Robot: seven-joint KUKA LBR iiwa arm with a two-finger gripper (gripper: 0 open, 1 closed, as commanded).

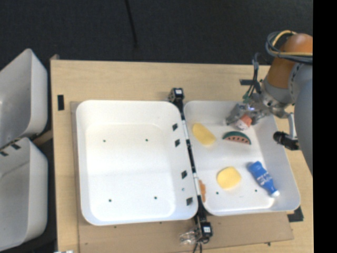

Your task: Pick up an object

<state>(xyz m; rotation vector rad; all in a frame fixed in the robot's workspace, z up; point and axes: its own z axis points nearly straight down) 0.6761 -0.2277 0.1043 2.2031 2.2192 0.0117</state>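
Note:
The right bin (218,156) holds several objects. A long yellow piece (204,134) lies near its left wall, and a watermelon slice (237,137) rests to the right of it. Toward the front are a round yellow piece (229,177) and a blue bottle (262,177). My gripper (241,117) hangs low over the bin's far right part, just above the watermelon slice. A small orange-and-white object (245,122) sits right at its tip. Whether that object is gripped is unclear.
The left bin (131,162) lies beside the right one, with black clips along the shared rim (185,157). A small orange bit (201,188) sits at that rim near the front. The grey arm (284,75) comes in over the bench's far right.

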